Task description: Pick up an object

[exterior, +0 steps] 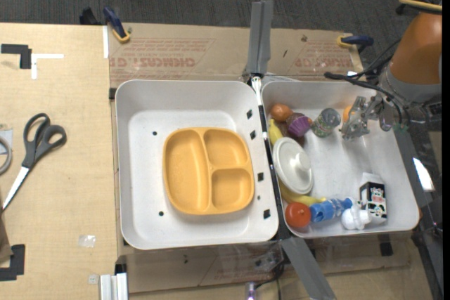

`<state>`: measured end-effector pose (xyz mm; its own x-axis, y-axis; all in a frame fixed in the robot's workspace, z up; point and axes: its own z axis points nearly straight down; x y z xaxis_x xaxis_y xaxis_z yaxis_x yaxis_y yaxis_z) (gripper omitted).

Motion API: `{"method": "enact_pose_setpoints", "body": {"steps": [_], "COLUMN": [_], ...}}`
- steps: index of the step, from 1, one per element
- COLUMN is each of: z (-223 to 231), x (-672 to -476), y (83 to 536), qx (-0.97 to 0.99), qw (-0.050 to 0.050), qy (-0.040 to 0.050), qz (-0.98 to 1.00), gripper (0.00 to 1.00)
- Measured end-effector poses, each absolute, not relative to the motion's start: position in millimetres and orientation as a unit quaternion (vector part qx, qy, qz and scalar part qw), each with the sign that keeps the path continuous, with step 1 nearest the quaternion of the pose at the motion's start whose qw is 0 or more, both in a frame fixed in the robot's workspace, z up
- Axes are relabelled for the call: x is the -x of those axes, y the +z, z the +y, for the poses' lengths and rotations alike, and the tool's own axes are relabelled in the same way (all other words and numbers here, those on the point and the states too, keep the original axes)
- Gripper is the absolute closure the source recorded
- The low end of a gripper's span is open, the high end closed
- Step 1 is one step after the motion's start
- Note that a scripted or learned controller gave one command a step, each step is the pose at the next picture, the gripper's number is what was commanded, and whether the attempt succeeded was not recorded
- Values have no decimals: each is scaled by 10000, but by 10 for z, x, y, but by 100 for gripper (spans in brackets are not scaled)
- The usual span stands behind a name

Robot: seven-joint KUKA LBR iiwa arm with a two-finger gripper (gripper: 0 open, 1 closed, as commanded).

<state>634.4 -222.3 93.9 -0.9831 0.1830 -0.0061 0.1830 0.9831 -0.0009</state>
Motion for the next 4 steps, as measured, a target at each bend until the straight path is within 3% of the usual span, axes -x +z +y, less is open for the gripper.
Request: {"method": "enact_pose_setpoints", "body": {"steps": [1,2,3,4], "z": [-2218,-1436,-2110,-2109], "x": [-6343,-6521,-5826,-5843], "y": [936,933,932,1036], "qx": [-916,-1793,-1722,-1710], "qw": [27,21,21,46], "qy": [-4,1,-3,-9], "qz": [9958,9838,9851,9853], "gripper": [0,0,0,100]}}
